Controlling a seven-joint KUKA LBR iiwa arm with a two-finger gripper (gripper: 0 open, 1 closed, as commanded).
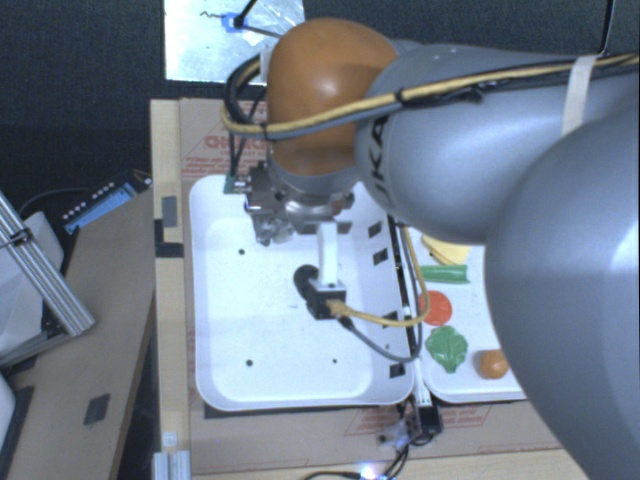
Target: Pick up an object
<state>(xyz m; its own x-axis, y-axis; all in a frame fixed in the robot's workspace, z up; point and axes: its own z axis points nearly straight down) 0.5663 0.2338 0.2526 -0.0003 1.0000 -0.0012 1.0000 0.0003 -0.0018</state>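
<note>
Hovering over the left bin (240, 348), the gripper (272, 228) seems to be at the reaching stage. I see nothing held, and can't tell whether it is apart or together. The likely picks, a green toy (447, 349), a red ball (437, 309) and an orange piece (492, 365), lie in the right bin (470, 394). The next move, I'd say, calls for crossing there and coming down on one.

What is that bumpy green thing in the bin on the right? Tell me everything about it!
The green toy looks like a little plastic broccoli: bright green, lumpy, narrower at its lower end. It lies in the right bin, near its front left corner, just below a red-orange round piece and beside a small orange ball.
</note>
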